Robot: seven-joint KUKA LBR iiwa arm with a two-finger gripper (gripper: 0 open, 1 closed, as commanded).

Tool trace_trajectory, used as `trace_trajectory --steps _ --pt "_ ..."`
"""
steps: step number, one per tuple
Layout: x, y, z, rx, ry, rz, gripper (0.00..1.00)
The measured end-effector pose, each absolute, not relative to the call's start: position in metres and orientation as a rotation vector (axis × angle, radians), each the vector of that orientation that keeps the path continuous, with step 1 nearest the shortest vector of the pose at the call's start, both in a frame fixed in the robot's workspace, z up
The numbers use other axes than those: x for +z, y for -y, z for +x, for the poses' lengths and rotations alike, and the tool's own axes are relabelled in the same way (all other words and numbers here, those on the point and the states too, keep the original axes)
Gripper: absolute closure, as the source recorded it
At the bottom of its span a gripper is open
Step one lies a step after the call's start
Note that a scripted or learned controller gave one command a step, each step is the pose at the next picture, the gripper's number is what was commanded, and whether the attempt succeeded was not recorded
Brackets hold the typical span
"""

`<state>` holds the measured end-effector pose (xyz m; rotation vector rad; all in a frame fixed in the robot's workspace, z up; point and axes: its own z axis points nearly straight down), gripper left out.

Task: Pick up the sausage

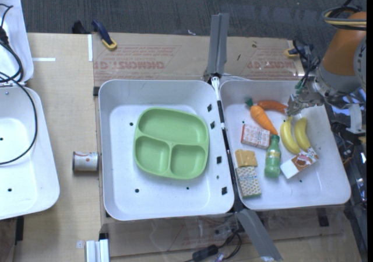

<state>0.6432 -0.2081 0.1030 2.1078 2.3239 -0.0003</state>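
Crackers (249,181) lie well below the gripper (294,105), which hovers just beside the unlifted sausage (271,104); its grip state is unclear.

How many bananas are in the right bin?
2. Both bananas lie side by side near the right bin's right side, just below the gripper: one banana on the left, the other touching it on the right. Nothing suggests another hidden beneath.

Both bins (111,138) are smooth white plastic with a slight sheen. The divided plate (172,142) is matt green plastic. The bench (64,109) surface is matt brown board, printed cardboard along its far edge.
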Motion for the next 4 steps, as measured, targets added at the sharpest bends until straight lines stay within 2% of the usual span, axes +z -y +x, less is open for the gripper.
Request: trace_trajectory --steps 1,2,3,4 --pt "0.092 0.214 0.653 -0.001 -1.613 2.694 1.0" --pt "0.093 0.203 0.657 0.017 -1.63 2.693 0.0" --pt "0.094 0.2 0.659 0.007 -1.378 2.828 0.0" --pt "0.103 0.202 0.659 0.002 -1.379 2.822 1.0"
